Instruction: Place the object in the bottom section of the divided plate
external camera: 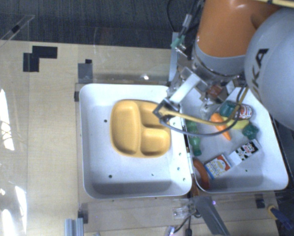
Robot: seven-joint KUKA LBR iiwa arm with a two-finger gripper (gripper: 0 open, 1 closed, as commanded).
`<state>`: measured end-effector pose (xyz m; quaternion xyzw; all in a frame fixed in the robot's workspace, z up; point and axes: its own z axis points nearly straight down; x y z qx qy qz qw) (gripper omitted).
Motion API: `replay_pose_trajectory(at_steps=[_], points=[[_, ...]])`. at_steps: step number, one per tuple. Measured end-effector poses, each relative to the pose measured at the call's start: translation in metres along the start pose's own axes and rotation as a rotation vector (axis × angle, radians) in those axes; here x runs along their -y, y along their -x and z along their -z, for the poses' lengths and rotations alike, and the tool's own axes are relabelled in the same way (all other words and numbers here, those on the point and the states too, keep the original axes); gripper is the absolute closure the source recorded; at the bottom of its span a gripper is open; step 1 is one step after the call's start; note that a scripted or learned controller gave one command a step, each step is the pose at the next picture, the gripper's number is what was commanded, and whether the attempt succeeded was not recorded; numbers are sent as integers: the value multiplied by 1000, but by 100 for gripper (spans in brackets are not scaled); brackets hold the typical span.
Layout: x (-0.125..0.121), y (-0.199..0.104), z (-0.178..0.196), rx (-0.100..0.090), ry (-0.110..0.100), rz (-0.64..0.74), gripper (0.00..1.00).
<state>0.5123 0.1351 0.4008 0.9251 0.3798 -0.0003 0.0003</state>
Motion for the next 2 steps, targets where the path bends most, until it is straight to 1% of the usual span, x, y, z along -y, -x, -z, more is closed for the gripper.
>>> replay_pose_trajectory(at_steps=[1,2], points=[[-15,47,-54,-1,-1,-317,0],[24,12,-128,-3,-1,-552,0]])
